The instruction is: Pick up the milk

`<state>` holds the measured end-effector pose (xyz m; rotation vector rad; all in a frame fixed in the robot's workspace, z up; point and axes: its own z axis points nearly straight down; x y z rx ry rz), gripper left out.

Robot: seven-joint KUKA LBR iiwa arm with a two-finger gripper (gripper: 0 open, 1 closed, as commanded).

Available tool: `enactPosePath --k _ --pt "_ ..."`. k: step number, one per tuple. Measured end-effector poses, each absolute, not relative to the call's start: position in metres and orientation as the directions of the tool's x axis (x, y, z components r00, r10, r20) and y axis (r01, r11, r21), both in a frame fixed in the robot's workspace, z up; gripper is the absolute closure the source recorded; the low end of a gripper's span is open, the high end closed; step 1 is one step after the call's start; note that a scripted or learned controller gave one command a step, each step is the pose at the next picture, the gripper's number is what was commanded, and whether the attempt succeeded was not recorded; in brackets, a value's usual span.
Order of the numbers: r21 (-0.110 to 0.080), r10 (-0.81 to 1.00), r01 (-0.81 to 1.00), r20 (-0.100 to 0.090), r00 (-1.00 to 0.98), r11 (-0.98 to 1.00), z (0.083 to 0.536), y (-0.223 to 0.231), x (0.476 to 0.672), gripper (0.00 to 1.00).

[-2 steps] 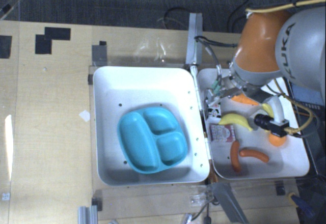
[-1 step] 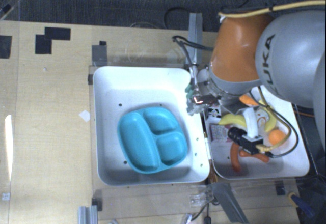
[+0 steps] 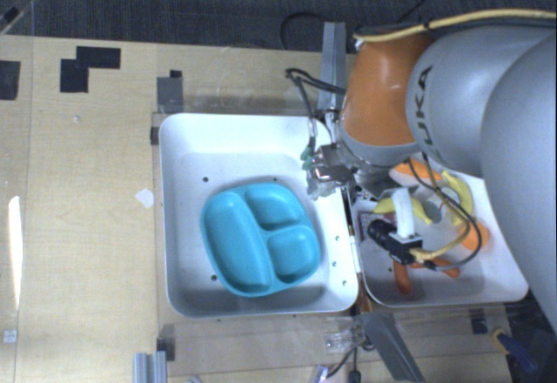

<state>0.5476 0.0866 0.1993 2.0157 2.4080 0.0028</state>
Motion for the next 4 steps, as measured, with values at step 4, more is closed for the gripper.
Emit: enactPosePath --k 4 --pt "0.004 0.963 0.963 0.0 -0.271 0.271 0.255 0.105 0.487 1.0"
